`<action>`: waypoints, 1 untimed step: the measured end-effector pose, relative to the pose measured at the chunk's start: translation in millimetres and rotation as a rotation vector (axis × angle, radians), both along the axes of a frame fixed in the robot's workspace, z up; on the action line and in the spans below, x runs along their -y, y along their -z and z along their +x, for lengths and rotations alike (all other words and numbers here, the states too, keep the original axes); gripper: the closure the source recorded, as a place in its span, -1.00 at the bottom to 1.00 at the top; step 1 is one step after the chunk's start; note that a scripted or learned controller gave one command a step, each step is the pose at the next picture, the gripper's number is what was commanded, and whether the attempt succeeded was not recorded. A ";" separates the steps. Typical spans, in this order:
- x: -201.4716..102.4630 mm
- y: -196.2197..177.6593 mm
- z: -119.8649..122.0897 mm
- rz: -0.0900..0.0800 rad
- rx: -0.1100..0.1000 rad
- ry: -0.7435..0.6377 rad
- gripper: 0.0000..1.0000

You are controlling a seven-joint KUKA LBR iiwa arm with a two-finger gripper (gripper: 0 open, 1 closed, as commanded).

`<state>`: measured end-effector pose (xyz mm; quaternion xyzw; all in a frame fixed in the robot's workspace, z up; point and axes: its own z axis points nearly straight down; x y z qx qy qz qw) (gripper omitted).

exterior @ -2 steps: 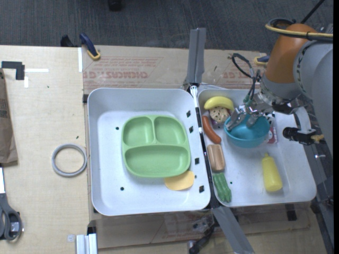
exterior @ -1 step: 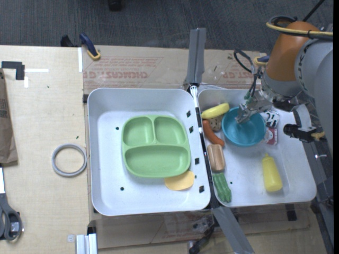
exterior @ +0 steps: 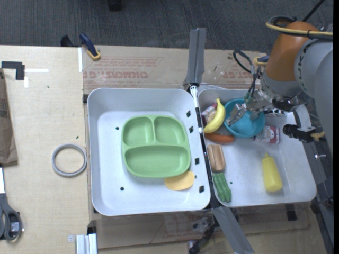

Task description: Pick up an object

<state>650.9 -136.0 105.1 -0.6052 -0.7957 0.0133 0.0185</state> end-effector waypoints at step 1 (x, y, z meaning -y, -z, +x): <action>0.5 -7.2 0.5 -0.002 -0.001 -0.003 1.00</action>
